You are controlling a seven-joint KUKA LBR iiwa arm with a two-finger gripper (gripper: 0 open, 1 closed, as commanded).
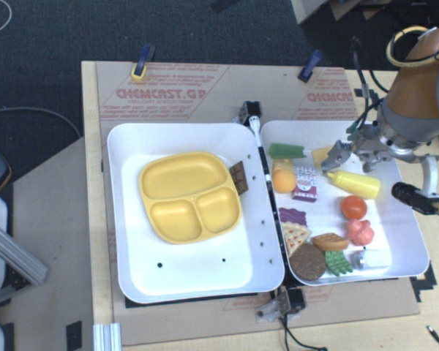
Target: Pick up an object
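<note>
Right now the arm is reaching in from the right and hanging over the far end of the right bin, with its gripper sitting just above the yellow bottle. From where I am standing the fingers are blurring into the metal around them, so I cannot tell whether they are spread or pressed together, and nothing is showing between them. The bottle is lying on its side on the bin floor, its tip pointing toward the divider between the bins. Beside it a green piece is lying near the far wall, an orange ball is sitting just next to a small printed packet, and a tomato is resting just nearer than the bottle, with a pink fruit touching or almost touching it. Toward the near end a purple piece, a waffle, a brown patty, a bread roll and some green leaves are crowding together. In the left bin a yellow tray with three compartments is lying flat, and a small brown block is leaning at its right edge, perhaps a chocolate piece, though it is hard to make out.
</note>
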